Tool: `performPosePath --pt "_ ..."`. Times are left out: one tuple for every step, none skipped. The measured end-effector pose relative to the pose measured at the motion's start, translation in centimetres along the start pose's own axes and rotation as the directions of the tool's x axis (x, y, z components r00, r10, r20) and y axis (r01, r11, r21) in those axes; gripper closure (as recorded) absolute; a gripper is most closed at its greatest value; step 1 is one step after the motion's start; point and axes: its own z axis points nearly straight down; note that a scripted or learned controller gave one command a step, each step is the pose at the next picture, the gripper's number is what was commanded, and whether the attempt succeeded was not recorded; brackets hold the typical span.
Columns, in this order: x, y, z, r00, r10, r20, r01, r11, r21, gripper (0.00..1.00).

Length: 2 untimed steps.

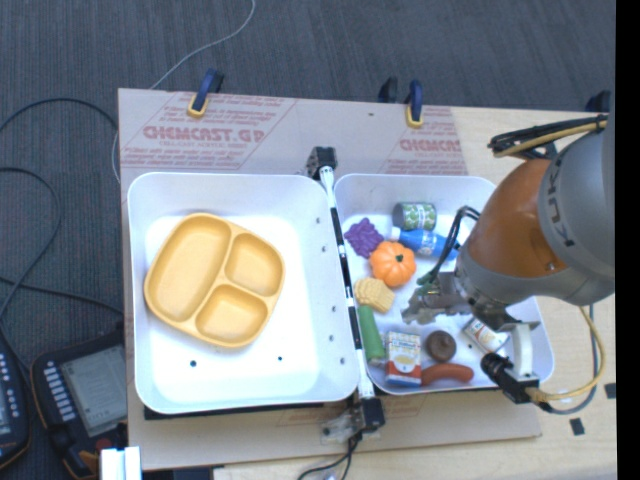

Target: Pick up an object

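My gripper [428, 306] hangs over the middle of the right bin [478, 190], reaching in from the right. Just up and left of it sits an orange pumpkin [393, 263]. A yellow waffle-like piece [374, 294] lies to its left. Below it are a brown round piece [439, 345], a small carton [403, 356] and a red sausage [446, 374]. A green cucumber [371, 334] lies along the bin's left wall. Purple grapes [363, 236], a green can [414, 214] and a blue item [421, 240] lie at the back. Nothing visibly sits in the gripper.
The left bin [150, 368] holds a yellow three-compartment plate [214, 279]. A white and red item [487, 336] lies under the arm at the right bin's right side. The arm's orange band [510, 233] covers that bin's right part. Clamps [206, 88] hold the board's back edge.
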Motion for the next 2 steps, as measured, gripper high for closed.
performPosePath --pt "0.0 0.0 0.0 1.0 0.0 0.0 0.0 1.0 0.0 0.0" --pt "0.3 0.0 2.9 1.0 0.005 0.004 -0.005 1.0 0.007 0.0"
